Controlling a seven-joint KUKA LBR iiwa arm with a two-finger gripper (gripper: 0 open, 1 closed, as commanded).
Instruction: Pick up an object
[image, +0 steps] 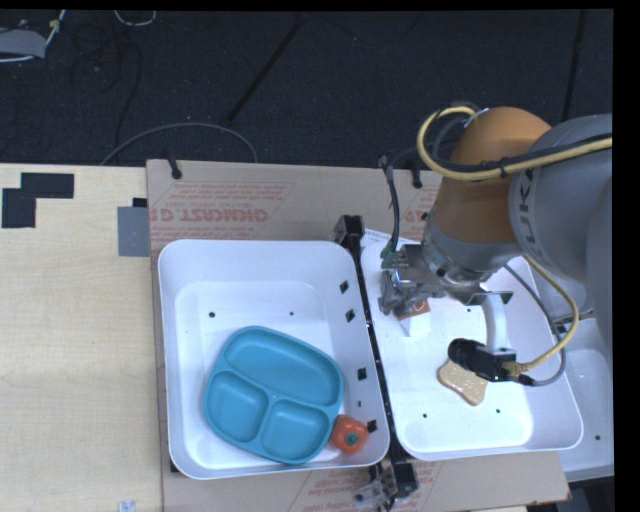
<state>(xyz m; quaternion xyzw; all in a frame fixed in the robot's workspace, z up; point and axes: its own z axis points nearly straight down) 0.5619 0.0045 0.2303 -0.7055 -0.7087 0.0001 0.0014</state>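
Gripper (405, 298) low in right bin (540, 425) over small white-orange object (416, 321); finger state cannot tell; nothing lifted yet.

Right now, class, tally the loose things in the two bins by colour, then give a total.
Blue: 1, the tray
Orange-red: 1, the tomato
Tan: 1, the toast
White with an orange top: 1, a small item under the gripper
Total: 4

The arm (575, 190) is matte grey with a rounded orange band (490, 170) above the wrist; a yellow cable (445, 135) (black ones too) loops around it toward the dark metal gripper (405, 290)
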